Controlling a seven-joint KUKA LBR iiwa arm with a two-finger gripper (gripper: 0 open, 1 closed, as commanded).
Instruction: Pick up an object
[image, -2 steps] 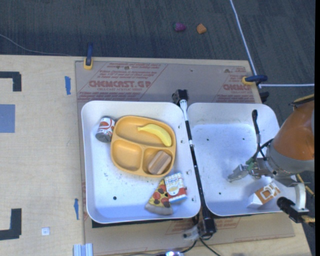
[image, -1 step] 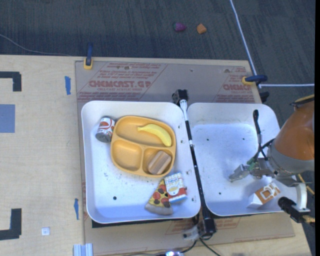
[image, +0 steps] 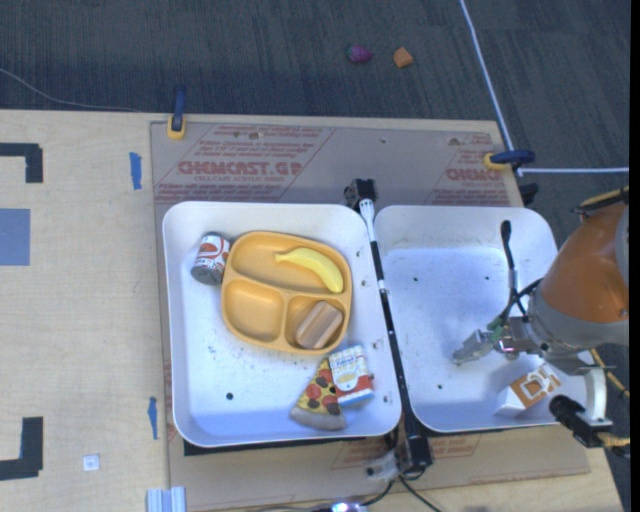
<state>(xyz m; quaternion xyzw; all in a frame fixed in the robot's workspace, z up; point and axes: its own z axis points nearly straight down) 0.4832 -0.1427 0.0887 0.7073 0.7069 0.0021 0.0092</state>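
Note:
My gripper (image: 472, 349) hangs low over the right bin (image: 440, 260), right of its middle, pointing left. The grey arm with its orange band (image: 592, 275) reaches in from the right edge. Just behind the gripper, at the bin's front right, lies a small white box with an orange pattern (image: 535, 386), partly under the arm. In the left bin (image: 190, 330) a yellow divided plate (image: 250, 305) holds a banana (image: 312, 266) and a brown bun (image: 318, 324). A red and white can (image: 209, 258) lies at the plate's left. A pizza slice (image: 318, 398) and a small carton (image: 351, 374) lie in front.
A black cable (image: 508, 255) runs down across the right bin toward the wrist. The bins sit on a brown board (image: 300, 160) held by clamps (image: 178, 112). Bare bin floor stretches left of the gripper.

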